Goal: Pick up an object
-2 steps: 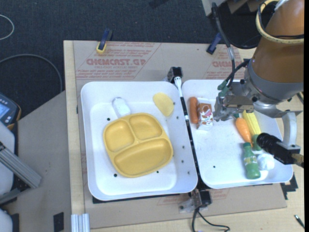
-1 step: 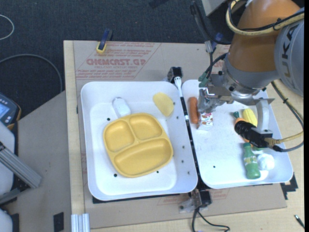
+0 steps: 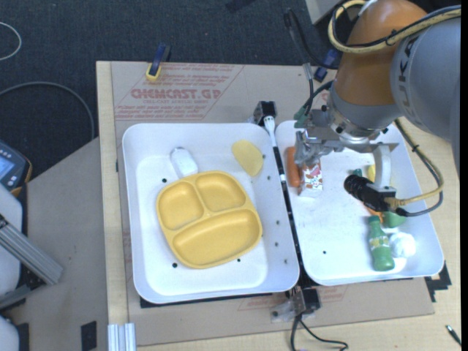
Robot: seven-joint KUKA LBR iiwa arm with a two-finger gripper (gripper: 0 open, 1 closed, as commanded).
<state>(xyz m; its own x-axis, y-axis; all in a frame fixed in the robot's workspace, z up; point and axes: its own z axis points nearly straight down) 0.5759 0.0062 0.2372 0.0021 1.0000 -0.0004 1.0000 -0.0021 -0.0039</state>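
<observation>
My gripper [image 3: 310, 152] hangs over the left part of the right bin [image 3: 344, 265], close to the wall between the bins. Directly below it is a small white and red packet [image 3: 314, 178], whose top edge meets the gripper's lower end. An orange carrot-like piece [image 3: 292, 168] lies just left of the packet against the bin's wall. A green bottle [image 3: 380, 248] lies at the bin's right side with a white object [image 3: 403, 245] next to it. A small yellow thing [image 3: 371, 172] peeks out behind the wrist.
The left bin [image 3: 139, 196] holds a yellow divided plate [image 3: 210, 217], a small white object [image 3: 183, 161] and a pale yellow piece [image 3: 248, 156]. The big grey and orange arm [image 3: 380, 57] covers the right bin's far corner.
</observation>
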